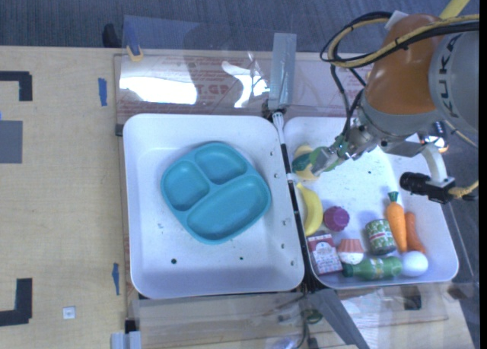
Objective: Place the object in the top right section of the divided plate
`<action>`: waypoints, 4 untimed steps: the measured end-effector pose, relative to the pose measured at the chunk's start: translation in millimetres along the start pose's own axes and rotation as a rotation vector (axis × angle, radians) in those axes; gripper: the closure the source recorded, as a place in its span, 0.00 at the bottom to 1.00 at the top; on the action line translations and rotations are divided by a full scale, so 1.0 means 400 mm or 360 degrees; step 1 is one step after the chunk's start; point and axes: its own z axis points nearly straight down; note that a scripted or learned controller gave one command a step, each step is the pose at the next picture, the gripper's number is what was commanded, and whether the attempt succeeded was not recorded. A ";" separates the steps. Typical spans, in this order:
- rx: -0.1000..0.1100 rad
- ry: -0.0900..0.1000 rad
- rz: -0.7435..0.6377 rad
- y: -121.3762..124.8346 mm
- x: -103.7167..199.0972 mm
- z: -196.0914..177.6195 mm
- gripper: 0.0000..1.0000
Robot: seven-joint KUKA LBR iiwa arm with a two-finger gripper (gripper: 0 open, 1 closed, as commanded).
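Note:
The blue divided plate point(216, 190) lies in the left white bin point(144, 256), with two small sections at its top and one large section below. My gripper point(313, 161) hangs over the left edge of the right bin point(441, 264), beside the wall between the bins. It is shut on a small green object point(302, 162) that shows between its fingertips. The gripper is to the right of the plate, roughly level with the plate's top right section point(221, 160), and a yellow piece point(304, 150) shows just behind the held object.
The right bin holds a banana point(310, 209), a purple piece point(336, 217), a carrot point(396, 222), a green can point(378, 235), a red box point(326, 256), a green bottle point(374, 268) and a white egg point(415, 263). A black fitting point(418, 184) juts from the arm.

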 end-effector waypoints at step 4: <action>0.0004 0.0011 -0.0363 0.051 0.430 -0.060 1.00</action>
